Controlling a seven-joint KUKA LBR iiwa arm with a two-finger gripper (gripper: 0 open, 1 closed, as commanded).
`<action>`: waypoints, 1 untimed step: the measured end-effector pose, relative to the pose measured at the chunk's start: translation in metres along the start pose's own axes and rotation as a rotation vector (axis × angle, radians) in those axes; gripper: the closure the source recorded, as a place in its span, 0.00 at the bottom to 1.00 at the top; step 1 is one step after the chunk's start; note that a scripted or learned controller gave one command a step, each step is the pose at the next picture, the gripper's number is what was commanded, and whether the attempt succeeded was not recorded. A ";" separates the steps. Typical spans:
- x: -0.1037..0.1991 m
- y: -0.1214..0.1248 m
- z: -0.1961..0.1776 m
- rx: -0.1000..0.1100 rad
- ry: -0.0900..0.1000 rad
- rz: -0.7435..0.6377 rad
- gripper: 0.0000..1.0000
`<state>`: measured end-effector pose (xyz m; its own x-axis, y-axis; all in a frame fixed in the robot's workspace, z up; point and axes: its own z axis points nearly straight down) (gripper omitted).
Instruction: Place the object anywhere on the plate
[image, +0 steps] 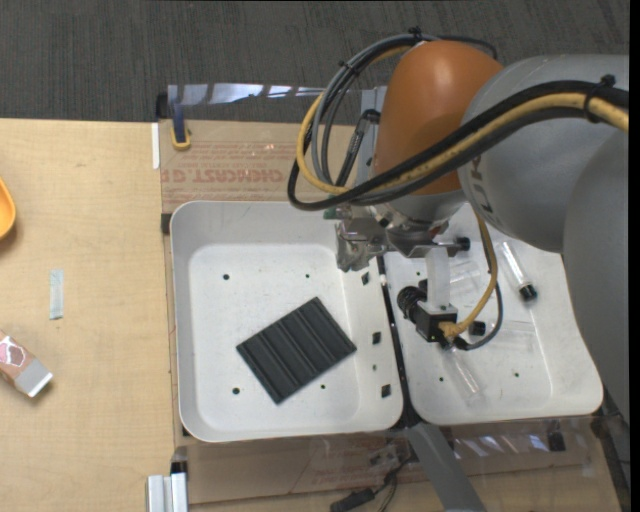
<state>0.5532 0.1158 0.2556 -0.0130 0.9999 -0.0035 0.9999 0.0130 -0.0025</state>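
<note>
Pale wood bench (80, 200); dark grey carpet floor (150, 50) beyond; cardboard sheet (240, 165) under bins.

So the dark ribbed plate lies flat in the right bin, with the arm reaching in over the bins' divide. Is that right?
Not quite: in the camera view the dark ribbed plate lies flat in the left bin, not the right one. The arm does reach in over the bins' divide.
</note>
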 end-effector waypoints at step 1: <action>-0.005 -0.009 -0.054 -0.002 0.001 -0.370 1.00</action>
<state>0.5447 0.1105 0.3098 -0.3742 0.9274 -0.0021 0.9274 0.3741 -0.0014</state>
